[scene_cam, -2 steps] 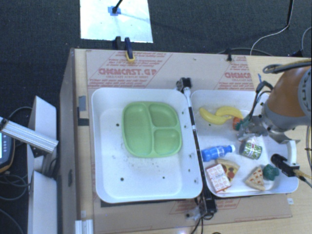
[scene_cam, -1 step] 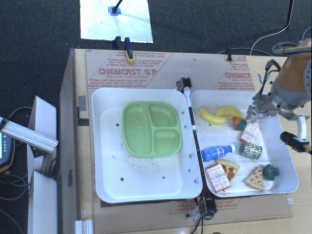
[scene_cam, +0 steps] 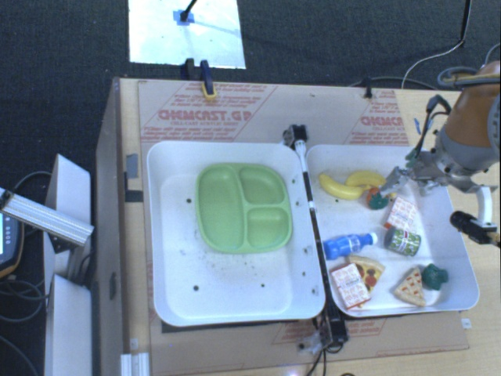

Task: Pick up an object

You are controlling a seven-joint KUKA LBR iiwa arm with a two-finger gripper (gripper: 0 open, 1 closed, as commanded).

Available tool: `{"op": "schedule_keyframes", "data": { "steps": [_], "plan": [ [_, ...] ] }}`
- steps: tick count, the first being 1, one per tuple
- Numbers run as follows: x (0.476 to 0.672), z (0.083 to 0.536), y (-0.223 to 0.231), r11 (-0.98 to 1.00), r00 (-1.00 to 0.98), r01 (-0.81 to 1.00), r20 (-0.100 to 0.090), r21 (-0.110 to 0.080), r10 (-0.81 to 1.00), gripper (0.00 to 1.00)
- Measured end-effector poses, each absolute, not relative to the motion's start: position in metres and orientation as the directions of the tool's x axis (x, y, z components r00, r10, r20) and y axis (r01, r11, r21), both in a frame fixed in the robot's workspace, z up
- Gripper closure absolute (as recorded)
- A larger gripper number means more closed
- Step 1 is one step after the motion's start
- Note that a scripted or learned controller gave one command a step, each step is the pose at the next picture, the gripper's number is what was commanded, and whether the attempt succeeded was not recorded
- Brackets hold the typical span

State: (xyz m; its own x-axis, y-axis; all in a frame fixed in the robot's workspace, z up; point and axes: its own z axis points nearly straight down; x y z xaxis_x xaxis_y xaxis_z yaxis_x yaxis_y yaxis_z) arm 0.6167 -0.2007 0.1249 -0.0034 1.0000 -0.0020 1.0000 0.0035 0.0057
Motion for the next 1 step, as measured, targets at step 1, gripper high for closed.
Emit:
{"op": "schedule_keyframes", "data": {
  "steps": [1],
  "plan": [
    [0.5830,0.0905,-0.1634,0.004,-0.003,1.000,-0.008,0.017,1.000,0.00]
  ]
}}
